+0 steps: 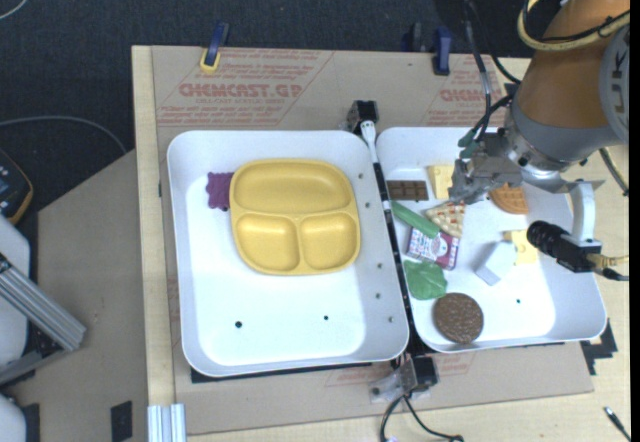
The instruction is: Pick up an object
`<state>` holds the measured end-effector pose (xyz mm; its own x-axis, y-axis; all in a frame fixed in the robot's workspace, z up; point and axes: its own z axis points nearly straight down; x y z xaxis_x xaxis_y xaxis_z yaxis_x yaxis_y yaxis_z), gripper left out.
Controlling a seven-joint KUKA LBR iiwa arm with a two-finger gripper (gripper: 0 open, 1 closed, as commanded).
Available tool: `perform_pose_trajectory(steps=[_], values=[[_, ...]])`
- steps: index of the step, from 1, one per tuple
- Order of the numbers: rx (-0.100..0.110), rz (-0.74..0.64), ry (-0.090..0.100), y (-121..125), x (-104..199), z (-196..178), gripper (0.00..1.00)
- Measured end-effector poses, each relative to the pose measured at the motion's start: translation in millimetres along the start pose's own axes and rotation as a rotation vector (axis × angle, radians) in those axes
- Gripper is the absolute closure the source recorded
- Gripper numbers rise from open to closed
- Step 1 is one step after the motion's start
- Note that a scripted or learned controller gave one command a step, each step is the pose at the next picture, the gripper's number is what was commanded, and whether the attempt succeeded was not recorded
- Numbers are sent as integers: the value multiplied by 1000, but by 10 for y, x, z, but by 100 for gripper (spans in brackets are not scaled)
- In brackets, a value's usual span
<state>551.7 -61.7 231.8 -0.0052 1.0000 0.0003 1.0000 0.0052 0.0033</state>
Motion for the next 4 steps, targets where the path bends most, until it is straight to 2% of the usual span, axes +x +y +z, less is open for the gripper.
perform_pose_trajectory(steps=[2, 3, 4], values=[[-1, 0, 1, 499, 767, 80, 100], [0, -1, 1, 603, 1309, 104, 100], [0, 4, -2, 670, 1279, 170, 100]])
